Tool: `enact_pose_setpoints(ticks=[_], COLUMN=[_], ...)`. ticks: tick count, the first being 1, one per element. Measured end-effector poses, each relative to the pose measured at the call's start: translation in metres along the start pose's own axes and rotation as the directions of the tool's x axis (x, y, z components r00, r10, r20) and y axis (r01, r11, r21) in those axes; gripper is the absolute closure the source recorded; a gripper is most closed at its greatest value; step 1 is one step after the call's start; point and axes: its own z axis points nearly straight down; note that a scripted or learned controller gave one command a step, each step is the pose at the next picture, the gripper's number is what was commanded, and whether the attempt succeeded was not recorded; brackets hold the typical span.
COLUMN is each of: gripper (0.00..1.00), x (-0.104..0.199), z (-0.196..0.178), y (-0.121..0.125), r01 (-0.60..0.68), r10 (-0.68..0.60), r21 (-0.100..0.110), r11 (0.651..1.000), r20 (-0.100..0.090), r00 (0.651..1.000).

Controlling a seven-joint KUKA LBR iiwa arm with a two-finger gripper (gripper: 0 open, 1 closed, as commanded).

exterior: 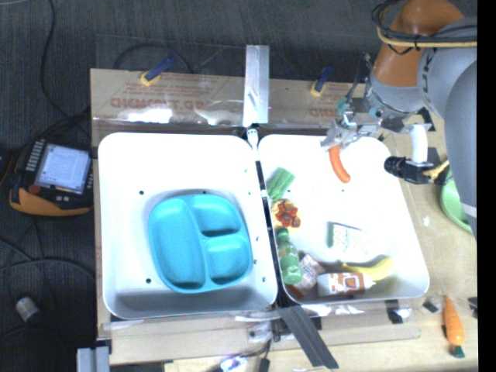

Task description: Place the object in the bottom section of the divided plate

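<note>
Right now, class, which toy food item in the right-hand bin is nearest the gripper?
The orange carrot, just below the gripper near the bin's top edge. The banana and the other items lie along the bottom and left.

Dark grey carpet (46, 285) covers the floor around the counter (434, 231), with thin cables (31, 14) trailing across it. A handheld control pendant (50, 177) (screen lit, orange-edged) lies at the left. Brown cardboard (178, 91) lines the counter's far edge under even light.

Fixed overhead, angled down across both white bins (180, 147) from moderate distance, arm (415, 45) entering from right.
</note>
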Motion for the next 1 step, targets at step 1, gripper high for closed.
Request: enact_pose_setpoints(ticks=[1], gripper=[1.00], x=[0.0756], z=[0.0116], y=[-0.0530], r01=[0.254], r10=[-0.254], r21=[-0.002], r11=[0.967], r20=[-0.005], r00=[0.967])
